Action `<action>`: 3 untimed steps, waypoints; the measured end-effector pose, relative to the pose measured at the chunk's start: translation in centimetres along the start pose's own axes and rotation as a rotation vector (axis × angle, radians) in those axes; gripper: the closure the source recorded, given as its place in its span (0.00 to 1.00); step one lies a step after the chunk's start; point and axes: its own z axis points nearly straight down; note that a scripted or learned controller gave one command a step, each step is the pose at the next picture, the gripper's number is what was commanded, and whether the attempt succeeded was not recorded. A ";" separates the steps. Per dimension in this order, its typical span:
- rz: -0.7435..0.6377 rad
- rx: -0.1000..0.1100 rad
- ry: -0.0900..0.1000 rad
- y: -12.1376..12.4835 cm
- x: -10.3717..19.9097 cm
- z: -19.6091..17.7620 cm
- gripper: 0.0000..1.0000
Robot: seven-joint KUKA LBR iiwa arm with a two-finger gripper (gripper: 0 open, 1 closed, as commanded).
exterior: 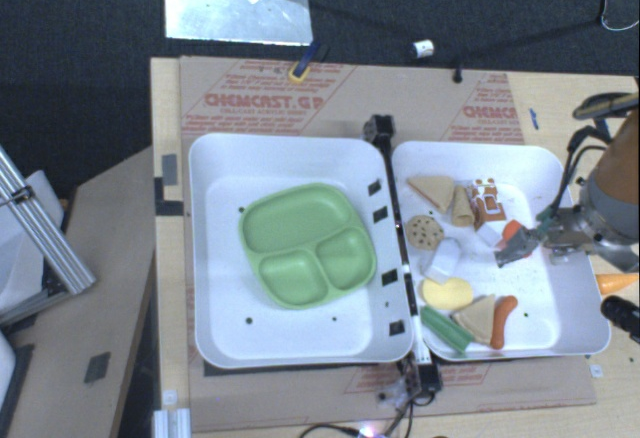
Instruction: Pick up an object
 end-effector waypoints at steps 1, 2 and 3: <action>-0.004 -0.013 -0.003 0.3 0.0 -0.6 0.00; -0.002 -0.008 -0.001 0.4 0.6 5.6 0.00; -0.002 -0.009 -0.001 0.5 0.6 10.7 0.00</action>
